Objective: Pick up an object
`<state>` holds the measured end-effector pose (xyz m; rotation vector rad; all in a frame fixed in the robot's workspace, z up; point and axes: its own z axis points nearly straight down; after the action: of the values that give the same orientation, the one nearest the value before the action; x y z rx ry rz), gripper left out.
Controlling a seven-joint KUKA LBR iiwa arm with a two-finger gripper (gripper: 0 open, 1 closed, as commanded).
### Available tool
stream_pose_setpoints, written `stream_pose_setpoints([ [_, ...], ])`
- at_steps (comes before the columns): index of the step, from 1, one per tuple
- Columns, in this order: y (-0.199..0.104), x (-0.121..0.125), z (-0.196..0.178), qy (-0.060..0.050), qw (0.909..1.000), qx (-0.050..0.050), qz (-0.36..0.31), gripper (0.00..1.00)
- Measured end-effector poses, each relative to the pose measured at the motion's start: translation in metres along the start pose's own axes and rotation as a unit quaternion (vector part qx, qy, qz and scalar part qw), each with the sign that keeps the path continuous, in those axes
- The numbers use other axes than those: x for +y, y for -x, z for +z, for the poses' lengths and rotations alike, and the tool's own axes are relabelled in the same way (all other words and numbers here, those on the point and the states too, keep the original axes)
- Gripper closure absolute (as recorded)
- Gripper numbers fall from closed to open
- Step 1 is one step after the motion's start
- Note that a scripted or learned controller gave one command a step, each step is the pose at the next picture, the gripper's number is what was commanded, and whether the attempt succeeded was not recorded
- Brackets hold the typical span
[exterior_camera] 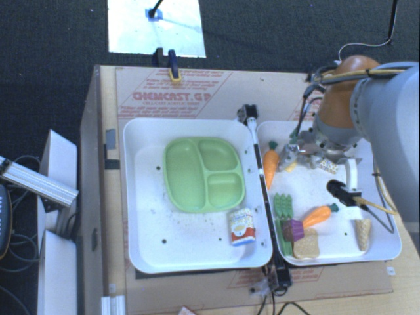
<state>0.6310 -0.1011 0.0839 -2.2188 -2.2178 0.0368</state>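
My gripper (293, 155) hangs low over the far left part of the right bin (387, 245), under the grey arm and its orange band. An orange toy carrot (270, 167) lies just left of it against the bin's left wall. A second carrot (317, 215) lies mid-bin. Near the front sit a green ridged piece (283, 205), a purple piece (293, 229), a bread slice (306, 246) and a cone (362, 233). I see nothing clearly between the gripper's tips.
The left bin (141, 195) holds a green divided plate (202, 173) and a small can (242, 226) near its front right corner. A black rod (252, 133) lies along the divider between the bins. The arm covers the right bin's far right part.
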Motion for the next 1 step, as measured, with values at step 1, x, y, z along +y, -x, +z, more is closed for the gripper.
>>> stream_pose_setpoints([
  [1, -0.0071, 0.0062, -0.0126, 0.012, 0.9999, 0.004, -0.002, 1.00],
])
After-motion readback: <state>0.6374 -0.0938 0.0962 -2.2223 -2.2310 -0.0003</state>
